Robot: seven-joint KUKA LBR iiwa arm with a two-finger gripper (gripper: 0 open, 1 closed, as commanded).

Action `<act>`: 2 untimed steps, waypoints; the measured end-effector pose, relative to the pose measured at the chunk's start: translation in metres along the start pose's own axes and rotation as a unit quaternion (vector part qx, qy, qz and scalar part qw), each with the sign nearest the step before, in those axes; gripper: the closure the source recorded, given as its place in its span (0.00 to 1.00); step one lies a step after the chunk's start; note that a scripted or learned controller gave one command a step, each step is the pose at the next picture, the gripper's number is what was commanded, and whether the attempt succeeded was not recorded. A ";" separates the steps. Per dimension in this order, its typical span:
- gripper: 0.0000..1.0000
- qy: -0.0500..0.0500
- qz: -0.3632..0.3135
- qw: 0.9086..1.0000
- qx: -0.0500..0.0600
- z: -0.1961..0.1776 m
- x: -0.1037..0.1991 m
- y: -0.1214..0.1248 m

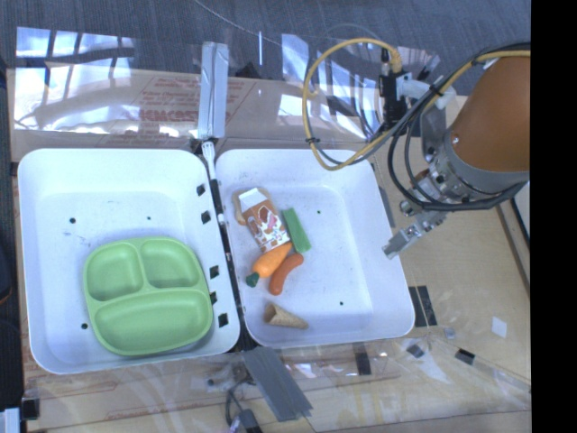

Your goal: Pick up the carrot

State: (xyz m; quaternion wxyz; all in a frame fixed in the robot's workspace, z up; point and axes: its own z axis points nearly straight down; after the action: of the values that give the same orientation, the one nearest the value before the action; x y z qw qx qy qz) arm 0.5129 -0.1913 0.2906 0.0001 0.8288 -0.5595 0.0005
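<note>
The carrot [270, 262] is orange with a small green top at its lower left end. It lies flat in the middle of the right bin [352, 287], pressed against a darker orange-red sausage-shaped piece [285, 274]. My gripper [411, 233] hangs over the right bin's right rim, well to the right of the carrot and apart from it. The arm's orange band [494, 106] and a bundle of cables sit above it.
A small printed carton [261, 219] and a green stick [297, 229] lie just above the carrot. A tan cone [284, 315] lies below it. The left bin [54, 197] holds a green divided plate [146, 294].
</note>
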 end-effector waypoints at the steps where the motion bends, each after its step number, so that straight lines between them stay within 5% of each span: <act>1: 1.00 -0.004 -0.051 0.999 -0.003 0.083 -0.073 0.010; 2: 1.00 -0.001 -0.021 1.000 0.001 0.033 -0.125 -0.067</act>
State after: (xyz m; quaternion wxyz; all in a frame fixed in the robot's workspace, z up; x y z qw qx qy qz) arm 0.5281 -0.0507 0.2578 -0.0017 0.8403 -0.5421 0.0005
